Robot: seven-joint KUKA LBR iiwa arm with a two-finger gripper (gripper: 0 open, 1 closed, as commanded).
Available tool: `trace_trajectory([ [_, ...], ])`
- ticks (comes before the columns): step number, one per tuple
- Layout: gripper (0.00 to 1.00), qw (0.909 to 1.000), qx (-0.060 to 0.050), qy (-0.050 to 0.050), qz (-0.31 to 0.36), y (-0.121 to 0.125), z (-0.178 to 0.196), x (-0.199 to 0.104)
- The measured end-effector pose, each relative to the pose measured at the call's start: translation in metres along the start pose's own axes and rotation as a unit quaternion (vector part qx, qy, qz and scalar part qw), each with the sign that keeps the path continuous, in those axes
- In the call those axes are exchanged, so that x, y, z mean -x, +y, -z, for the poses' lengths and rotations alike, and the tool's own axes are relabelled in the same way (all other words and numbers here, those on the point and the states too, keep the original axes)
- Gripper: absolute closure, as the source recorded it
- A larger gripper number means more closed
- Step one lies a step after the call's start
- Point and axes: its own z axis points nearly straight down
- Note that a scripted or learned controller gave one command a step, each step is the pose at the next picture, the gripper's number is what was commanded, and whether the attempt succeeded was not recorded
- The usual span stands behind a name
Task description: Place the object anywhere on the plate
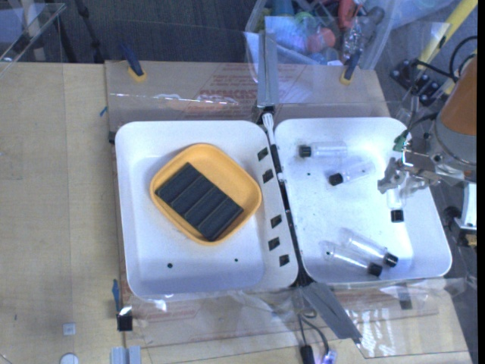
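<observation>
A yellow plate [244, 189] lies in the left bin [136, 226], set at a slant. On the plate rests a flat black ridged pad [198, 200], covering most of its middle. My gripper [396, 200] hangs over the right side of the right bin [424, 260], far from the plate. A small black tip [396, 215] shows at its lower end, just above the bin floor. Several clear vials with black caps lie in the right bin: one [327, 151] at the back, one [350, 172] near the middle, and two [358, 250] at the front.
A row of black marks [271, 199] runs along the divider between the bins. A clear tub of coloured items [326, 17] stands behind the bins. Cables and arm parts [455, 127] crowd the right edge. Bare wooden bench [53, 203] lies to the left.
</observation>
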Motion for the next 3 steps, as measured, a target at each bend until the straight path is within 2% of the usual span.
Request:
trace_trajectory([
  [1,1.00,0.9991,0.001,0.000,0.042,0.033,-0.025,-0.017],
  [2,1.00,0.9895,0.002,0.000,0.144,0.065,-0.031,-0.041],
  [3,1.00,0.9767,0.001,0.001,0.215,0.068,-0.038,-0.062],
])
